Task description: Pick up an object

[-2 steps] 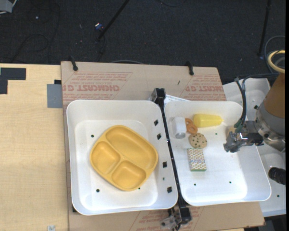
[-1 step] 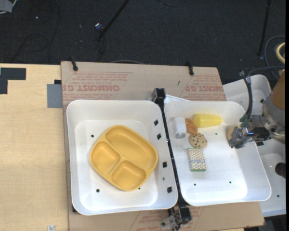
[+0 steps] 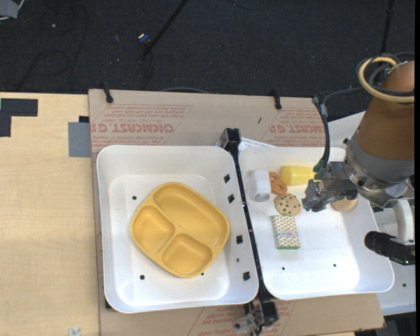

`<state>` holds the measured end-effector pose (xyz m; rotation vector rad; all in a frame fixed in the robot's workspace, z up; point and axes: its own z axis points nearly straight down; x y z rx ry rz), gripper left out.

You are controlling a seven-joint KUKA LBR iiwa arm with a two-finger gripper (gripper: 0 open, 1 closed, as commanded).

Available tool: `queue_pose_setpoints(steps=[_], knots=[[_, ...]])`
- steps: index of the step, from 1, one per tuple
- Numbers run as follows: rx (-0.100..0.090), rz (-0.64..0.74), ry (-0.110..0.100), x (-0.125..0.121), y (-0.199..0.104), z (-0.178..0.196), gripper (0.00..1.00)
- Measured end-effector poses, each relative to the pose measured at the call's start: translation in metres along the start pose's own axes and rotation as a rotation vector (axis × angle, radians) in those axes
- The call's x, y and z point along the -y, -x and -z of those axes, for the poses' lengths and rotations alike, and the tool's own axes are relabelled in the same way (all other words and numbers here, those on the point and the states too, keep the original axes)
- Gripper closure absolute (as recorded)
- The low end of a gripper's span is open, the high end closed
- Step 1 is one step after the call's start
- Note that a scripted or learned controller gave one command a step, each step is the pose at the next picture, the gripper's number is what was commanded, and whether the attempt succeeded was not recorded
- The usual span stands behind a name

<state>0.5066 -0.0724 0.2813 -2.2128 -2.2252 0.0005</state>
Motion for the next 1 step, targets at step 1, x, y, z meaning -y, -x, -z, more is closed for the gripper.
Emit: queue_pose_setpoints(steps=[1], knots=[[0.0, -0.001, -0.003, -0.0089, -0.054, -0.0207, 1.0]])
